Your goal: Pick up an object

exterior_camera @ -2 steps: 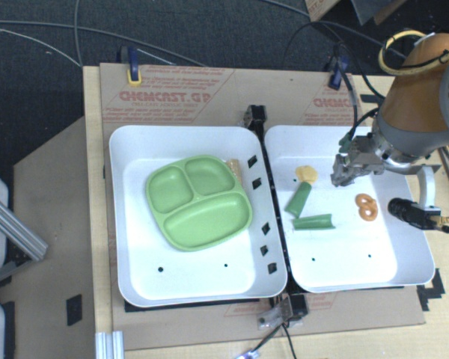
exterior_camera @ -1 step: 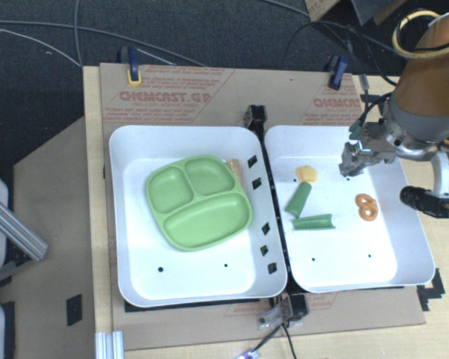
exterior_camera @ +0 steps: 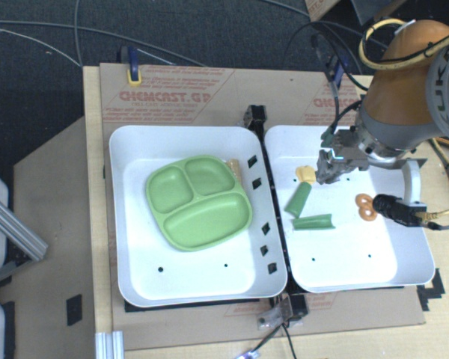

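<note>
Bench: brown board (exterior_camera: pixel 172 84) carrying two white bins. Gripper (exterior_camera: pixel 328 169) low in right bin (exterior_camera: pixel 404 264); finger state cannot be told. Small yellow piece (exterior_camera: pixel 306 174) just beside it; two green pieces (exterior_camera: pixel 298 198) (exterior_camera: pixel 313 221) and orange ring (exterior_camera: pixel 366 207) near. Left bin (exterior_camera: pixel 127 200): green divided plate (exterior_camera: pixel 199 201).

Grey arm (exterior_camera: pixel 404 118), orange band (exterior_camera: pixel 411 58)

The grey arm (exterior_camera: pixel 404 88) reaches in from the right, wrist bent down, its claw (exterior_camera: pixel 328 172) pointing downward
</note>
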Controlling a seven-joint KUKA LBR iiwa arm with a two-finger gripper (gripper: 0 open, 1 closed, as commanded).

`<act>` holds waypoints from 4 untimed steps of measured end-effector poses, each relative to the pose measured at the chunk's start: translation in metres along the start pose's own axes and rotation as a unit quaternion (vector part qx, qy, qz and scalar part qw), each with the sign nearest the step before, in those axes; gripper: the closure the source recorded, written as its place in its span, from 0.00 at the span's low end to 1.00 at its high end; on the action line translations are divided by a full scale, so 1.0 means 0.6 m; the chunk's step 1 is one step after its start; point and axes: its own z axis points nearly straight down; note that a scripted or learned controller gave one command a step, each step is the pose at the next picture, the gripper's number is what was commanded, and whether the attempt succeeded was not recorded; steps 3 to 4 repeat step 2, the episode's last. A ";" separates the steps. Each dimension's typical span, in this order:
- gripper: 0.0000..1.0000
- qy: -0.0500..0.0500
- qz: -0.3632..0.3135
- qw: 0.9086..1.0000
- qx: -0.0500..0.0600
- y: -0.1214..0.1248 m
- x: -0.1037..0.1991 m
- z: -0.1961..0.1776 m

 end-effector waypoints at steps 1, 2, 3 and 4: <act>1.00 0.000 0.000 1.000 0.000 -0.004 0.079 0.015; 1.00 0.001 -0.002 1.000 -0.002 -0.012 0.186 0.004; 1.00 0.001 -0.002 1.000 -0.002 -0.012 0.186 0.004; 1.00 0.001 -0.002 1.000 -0.002 -0.012 0.186 0.004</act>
